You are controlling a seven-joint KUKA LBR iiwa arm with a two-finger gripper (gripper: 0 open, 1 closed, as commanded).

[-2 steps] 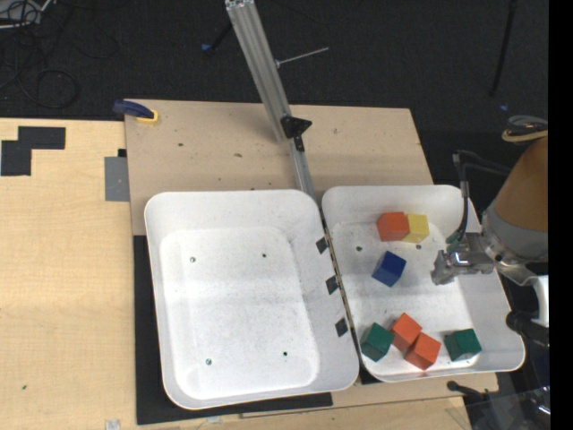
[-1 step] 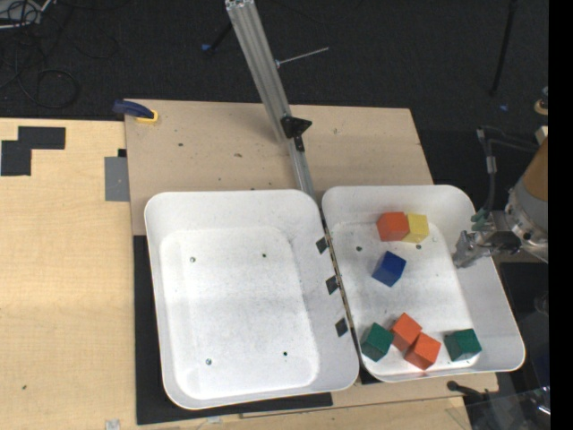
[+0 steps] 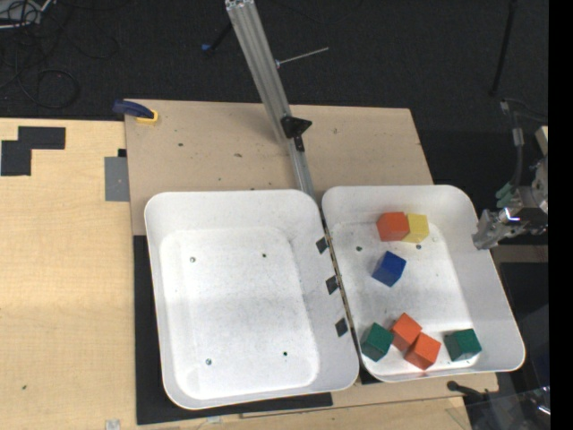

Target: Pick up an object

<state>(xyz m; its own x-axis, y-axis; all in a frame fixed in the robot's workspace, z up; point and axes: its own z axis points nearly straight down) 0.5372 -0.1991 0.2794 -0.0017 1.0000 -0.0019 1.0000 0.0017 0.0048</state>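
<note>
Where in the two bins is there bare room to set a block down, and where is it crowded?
The left bin offers bare floor from wall to wall. In the right bin, there is free floor between the blue cube and the right wall. The near end is crowded: green cube, two orange cubes, another green cube. The orange cube and yellow cube fill the far end.

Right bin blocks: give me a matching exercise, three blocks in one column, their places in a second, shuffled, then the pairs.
Blocks:
1. yellow block
2. blue block
3. dark green block

Places:
A. alone near the middle of the right bin
B. near the bin's front right corner
C. toward the far end, touching an orange block

Pairs: 1-C, 2-A, 3-B
</note>
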